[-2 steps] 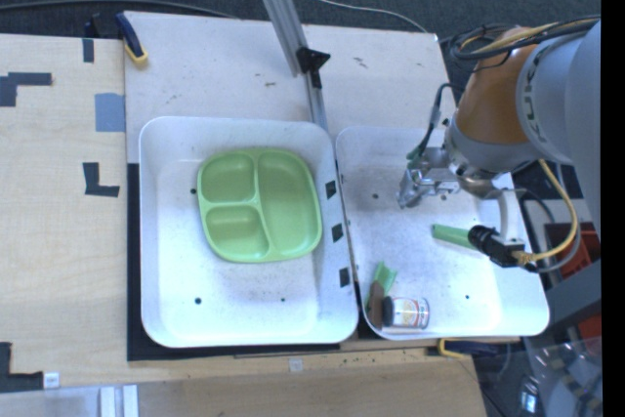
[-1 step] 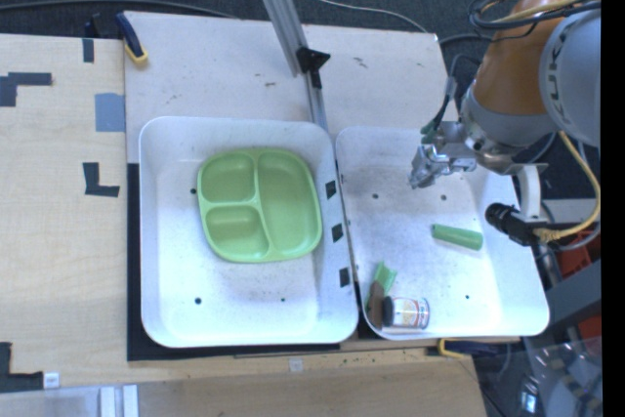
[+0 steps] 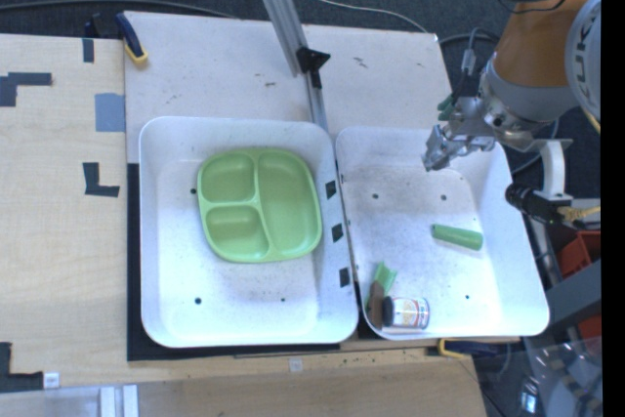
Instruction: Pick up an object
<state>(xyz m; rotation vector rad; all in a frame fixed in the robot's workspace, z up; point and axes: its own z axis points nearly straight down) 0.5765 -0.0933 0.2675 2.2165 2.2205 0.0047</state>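
Candidate objects all sit in the right bin (image 3: pixel 508 239): green cylinder (image 3: pixel 457 236) lying flat near the bin's right side, roughly mid-depth, long axis nearly left-right, apart from everything else; small jar (image 3: pixel 407 312) with white label and dark cap lying on its side at the bin's near edge, cap end pointing left; a small green piece (image 3: pixel 384 277) just above the jar, near the bin's left wall, tilted; a dark brownish item (image 3: pixel 376 294) touching or just beside the jar's cap end, too small to identify.

Gripper (image 3: pixel 437 154) hangs over the far part of the right bin, well apart from the cylinder and jar; nothing visible between its fingers; whether they're spread or closed, cannot tell, tips too blurred; grey arm with orange band (image 3: pixel 547 5) comes in from the right.

Left bin (image 3: pixel 156 210) holds a green divided plate (image 3: pixel 260 204), three compartments, lying flat, roughly centered toward the far side; black clips along the wall between the bins.

Metal rail (image 3: pixel 278 0) slants down from the top toward the bins' junction; blue-and-yellow clamp (image 3: pixel 132 39) at the far left corner of the white board; wooden bench (image 3: pixel 49 210) at left with grey tape marks.
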